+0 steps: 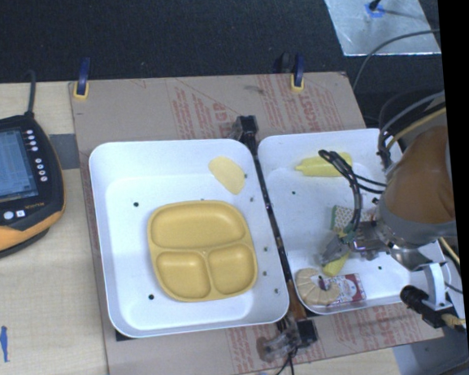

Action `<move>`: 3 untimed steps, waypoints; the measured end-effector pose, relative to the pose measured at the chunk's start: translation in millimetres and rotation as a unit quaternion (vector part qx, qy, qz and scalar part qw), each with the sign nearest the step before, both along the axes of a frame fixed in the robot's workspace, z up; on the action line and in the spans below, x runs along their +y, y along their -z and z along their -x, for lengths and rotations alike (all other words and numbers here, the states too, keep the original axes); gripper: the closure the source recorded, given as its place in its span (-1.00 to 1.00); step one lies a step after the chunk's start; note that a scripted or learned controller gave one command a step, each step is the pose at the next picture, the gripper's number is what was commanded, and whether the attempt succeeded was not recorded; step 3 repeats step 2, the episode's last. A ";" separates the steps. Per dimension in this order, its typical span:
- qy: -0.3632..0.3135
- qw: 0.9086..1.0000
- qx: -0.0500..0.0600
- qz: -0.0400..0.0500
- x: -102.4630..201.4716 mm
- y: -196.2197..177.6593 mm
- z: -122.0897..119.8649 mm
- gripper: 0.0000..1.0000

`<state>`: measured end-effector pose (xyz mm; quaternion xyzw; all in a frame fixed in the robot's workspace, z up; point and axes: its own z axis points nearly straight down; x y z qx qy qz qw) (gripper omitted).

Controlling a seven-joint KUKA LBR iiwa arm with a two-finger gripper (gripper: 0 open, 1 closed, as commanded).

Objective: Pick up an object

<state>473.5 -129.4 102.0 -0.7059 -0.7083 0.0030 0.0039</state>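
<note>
My gripper (339, 253) is low inside the right bin (361, 143), near its front middle, on the grey arm with its orange band (420, 184). A small yellow piece (332, 267) lies just under it, and a patterned packet (344, 215) lies right behind it. A round pale item (313, 286) and a red and white packet (351, 288) sit at the bin's front edge. A yellow banana-shaped object (313, 166) rests at the bin's back. The left bin (120, 233) holds a yellow divided tray (201, 249) and a flat yellow piece (228, 174).
Both bins sit on a cardboard sheet (162, 107) held by clamps (81, 80) at the back. A teach pendant (7, 182) lies on the bench to the left. Black cables (346, 173) loop from the arm over the right bin.
</note>
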 end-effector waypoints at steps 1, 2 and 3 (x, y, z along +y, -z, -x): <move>-0.003 1.000 -0.002 0.001 -0.9 -11.3 -2.0 1.00; -0.004 1.000 -0.007 -0.001 94.4 -92.0 -60.5 1.00; -0.004 1.000 -0.007 -0.001 94.4 -92.0 -60.5 1.00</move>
